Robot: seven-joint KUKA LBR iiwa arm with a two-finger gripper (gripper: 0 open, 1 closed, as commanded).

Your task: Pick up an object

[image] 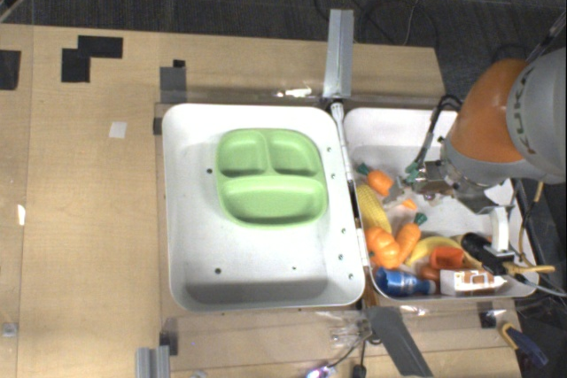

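step: looks like the reach-down stage of the pick. The arm (523, 115) comes in from the right and the pincer (423, 181) hangs low over the middle of the right bin (390, 127), nothing lifted yet as far as I can see

pincer state: honestly cannot tell, it's a small dark blob tucked under the wrist, so no call on what it's doing

likely target: my guess is the small carrot (379, 182) just to the pincer's left, near the bin's left wall. The rest of the pile sits toward the near edge: corn cob (371, 210), a bigger orange veg (388, 245), banana (429, 247), blue bottle (405, 282) and a white box (469, 281) by the near-right corner

which way it points: carrot's long axis seems to run diagonally, green top toward the far-left corner, fat orange end toward the near-right. It's tiny, so take that loosely

next move needs: shift a bit toward the left wall, line the pinch up across the short width of the carrot rather than along it, then drop straight down. The wall and corn are close, so not much slop

other bin: left bin (182, 190) just has the green divided plate (269, 174), not in play
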